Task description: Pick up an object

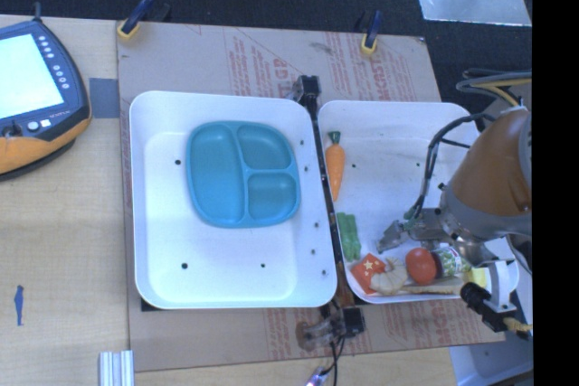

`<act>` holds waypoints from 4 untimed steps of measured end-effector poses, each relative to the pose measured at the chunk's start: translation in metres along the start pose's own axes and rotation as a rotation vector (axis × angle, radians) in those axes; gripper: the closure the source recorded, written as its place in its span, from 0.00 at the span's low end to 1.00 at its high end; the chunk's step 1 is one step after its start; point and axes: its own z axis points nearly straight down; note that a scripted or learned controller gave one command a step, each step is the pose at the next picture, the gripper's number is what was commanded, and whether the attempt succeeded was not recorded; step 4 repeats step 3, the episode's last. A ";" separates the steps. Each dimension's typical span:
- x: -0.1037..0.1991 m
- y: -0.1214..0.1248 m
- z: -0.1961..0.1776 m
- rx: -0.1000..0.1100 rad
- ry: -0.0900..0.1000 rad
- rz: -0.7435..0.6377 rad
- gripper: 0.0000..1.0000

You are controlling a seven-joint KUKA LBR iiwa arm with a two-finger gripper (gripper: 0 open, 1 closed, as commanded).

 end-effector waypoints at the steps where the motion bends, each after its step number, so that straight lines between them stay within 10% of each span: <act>1: -0.001 0.000 -0.010 0.001 -0.001 -0.003 1.00; 4: -0.066 0.000 -0.038 -0.003 -0.001 0.004 1.00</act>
